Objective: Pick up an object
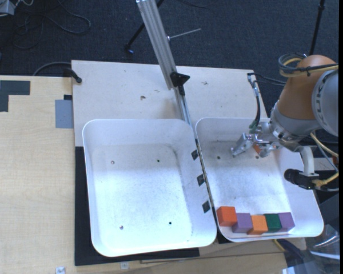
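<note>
Gripper (pixel 238 149): I see it low over the right bin (pixel 308 230), upper part; finger spacing I cannot tell, too small.
Blocks (pixel 255 220): row along that bin's near wall, well apart from it.

The gripper (pixel 235 149) hangs over the upper part of the right bin (pixel 308 228). Five blocks (pixel 255 221) lie in a row along that bin's near edge, beside the left bin (pixel 91 153).

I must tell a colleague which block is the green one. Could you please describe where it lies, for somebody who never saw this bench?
Find the right bin, the one the arm reaches into. Along its near wall lies a row of blocks. The green block is second from the right end, between an orange block and a purple block.
</note>
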